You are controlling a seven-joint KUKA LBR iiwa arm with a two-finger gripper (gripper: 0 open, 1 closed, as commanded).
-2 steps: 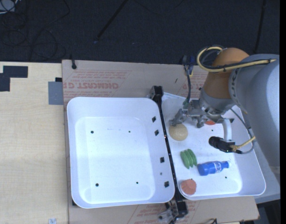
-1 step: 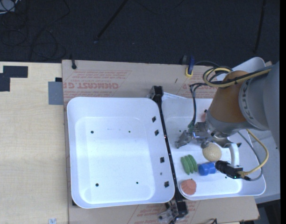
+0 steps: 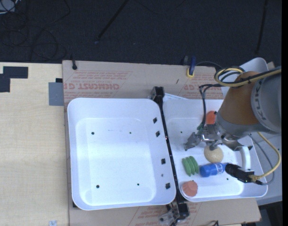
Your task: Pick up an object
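Glossy white plastic bins [image 3: 83,126] sit on matt brown cardboard [image 3: 134,76].

What my own arm hides

My wrist covers most of the orange object [image 3: 210,117] and the right bin's [image 3: 181,108] far corner; my claw's [image 3: 195,141] fingers are too small to read.

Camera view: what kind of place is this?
Likely a robot lab test bench: two white bins on a cardboard sheet, loose cables, and a robot arm over small toy-like items such as a blue bottle.
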